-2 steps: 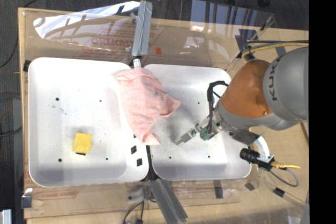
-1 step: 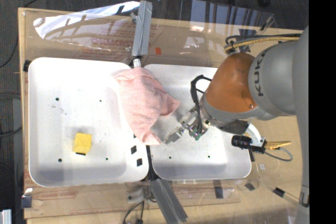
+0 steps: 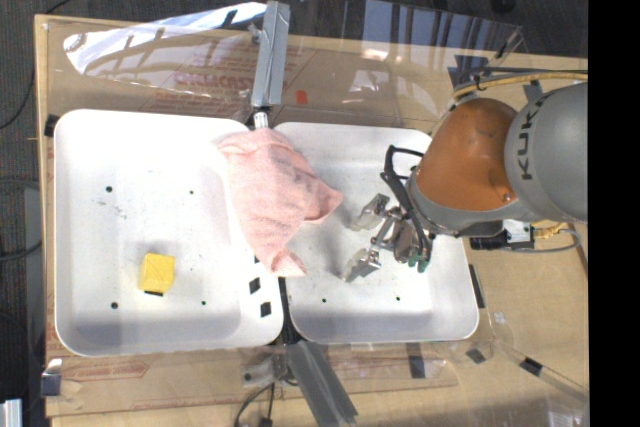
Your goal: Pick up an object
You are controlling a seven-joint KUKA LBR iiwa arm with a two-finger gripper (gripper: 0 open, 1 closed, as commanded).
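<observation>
Looming largest and closest to the lens, the grey arm (image 3: 550,150) with its orange band (image 3: 470,160) reaches in over the right side of the bench (image 3: 40,115). Below the band, the gripper (image 3: 366,233) hangs over the right bin (image 3: 440,320), its two fingers (image 3: 372,208) spread apart with bare white floor between them, grasping nothing.

Just beside the gripper, toward the middle of the bench, a pink cloth (image 3: 275,195) lies crumpled across the divide between the two bins. Most of it rests in the right bin's left portion, while its left edge spills over the shared rims into the left bin (image 3: 80,315). Whether the nearer finger touches the cloth's right edge cannot be made out; a narrow strip of white seems to separate them.

A small yellow block (image 3: 157,273) sits alone in the left bin, near its front-left corner, well apart from the cloth and gripper.

Along the bench's far edge stands a clear plastic panel (image 3: 330,65).
</observation>
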